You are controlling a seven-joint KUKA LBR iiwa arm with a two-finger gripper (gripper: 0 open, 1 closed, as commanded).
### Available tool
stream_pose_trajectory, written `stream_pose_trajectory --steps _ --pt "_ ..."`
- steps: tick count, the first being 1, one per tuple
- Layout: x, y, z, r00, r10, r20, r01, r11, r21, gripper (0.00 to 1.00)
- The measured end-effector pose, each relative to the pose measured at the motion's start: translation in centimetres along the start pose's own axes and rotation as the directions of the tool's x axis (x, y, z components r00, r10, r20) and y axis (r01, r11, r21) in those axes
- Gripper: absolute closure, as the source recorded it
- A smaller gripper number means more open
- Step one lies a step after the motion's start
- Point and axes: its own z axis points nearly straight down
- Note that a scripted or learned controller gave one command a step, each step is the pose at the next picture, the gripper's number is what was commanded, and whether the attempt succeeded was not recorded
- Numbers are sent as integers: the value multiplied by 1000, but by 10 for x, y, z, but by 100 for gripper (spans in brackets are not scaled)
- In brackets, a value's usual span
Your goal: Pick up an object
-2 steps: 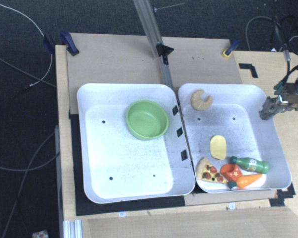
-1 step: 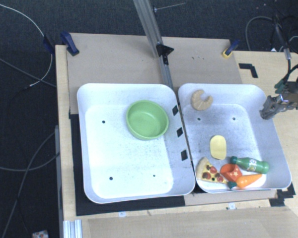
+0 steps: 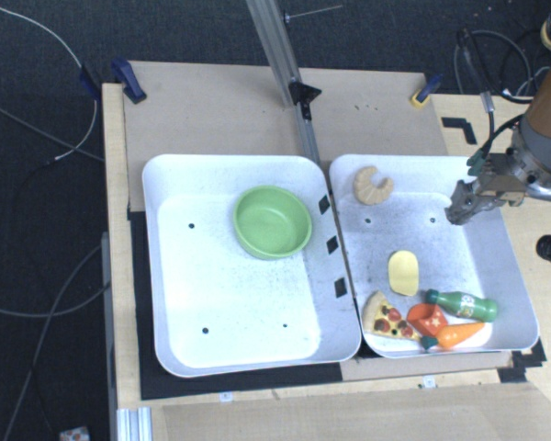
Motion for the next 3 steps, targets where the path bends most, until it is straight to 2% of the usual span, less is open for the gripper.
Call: stream_pose_trajectory --steps 1,2,3 --pt "46 10 15 1000 0 -1 0 1000 4 100" --pt "101 27 10 1000 -1 3 1 1000 -8 100" --pt "156 44 30 1000 -1 4 1 1000 -5 100"
